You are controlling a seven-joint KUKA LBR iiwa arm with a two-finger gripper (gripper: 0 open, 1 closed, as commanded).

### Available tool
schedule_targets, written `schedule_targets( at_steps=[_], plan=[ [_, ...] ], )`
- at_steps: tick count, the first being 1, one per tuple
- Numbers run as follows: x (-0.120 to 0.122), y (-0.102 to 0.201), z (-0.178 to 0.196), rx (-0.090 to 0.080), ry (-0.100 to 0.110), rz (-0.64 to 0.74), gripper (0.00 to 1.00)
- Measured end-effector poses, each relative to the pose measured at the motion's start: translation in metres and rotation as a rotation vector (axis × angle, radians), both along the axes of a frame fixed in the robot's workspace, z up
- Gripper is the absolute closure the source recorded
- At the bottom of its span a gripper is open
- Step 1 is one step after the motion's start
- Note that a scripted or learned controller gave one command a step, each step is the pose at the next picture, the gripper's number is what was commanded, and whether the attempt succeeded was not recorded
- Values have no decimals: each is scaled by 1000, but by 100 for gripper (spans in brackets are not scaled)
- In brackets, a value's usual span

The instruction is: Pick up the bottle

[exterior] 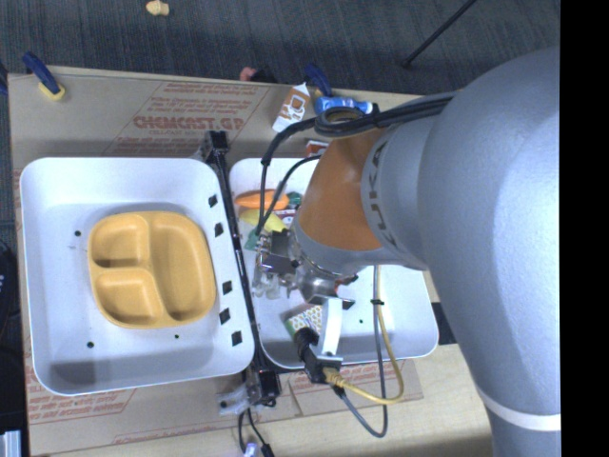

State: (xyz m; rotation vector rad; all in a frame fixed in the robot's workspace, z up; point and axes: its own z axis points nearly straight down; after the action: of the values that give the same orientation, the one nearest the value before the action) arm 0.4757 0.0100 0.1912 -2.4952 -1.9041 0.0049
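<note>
Tray [152, 267], yellow, sits in left bin [48, 255]; arm [428, 188] covers right bin [409, 336].

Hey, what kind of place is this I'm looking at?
Probably a robot lab test bench: a grey arm reaches over two white bins, which sit on cardboard clamped to the bench.

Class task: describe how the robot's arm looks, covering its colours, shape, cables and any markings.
The arm is thick, rounded and grey, with an orange band above the wrist. Faint raised lettering runs beside the band. Black cables loop over it, and a yellow cable hangs below.
</note>
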Motion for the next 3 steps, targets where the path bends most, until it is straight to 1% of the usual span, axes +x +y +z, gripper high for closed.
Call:
schedule_targets(
  at_steps=[1,2,3],
  plan=[
    [0,23,0,2,3,242,100],
    [0,37,0,4,3,667,100],
    [0,-61,0,1,-1,560,100]
  ],
)
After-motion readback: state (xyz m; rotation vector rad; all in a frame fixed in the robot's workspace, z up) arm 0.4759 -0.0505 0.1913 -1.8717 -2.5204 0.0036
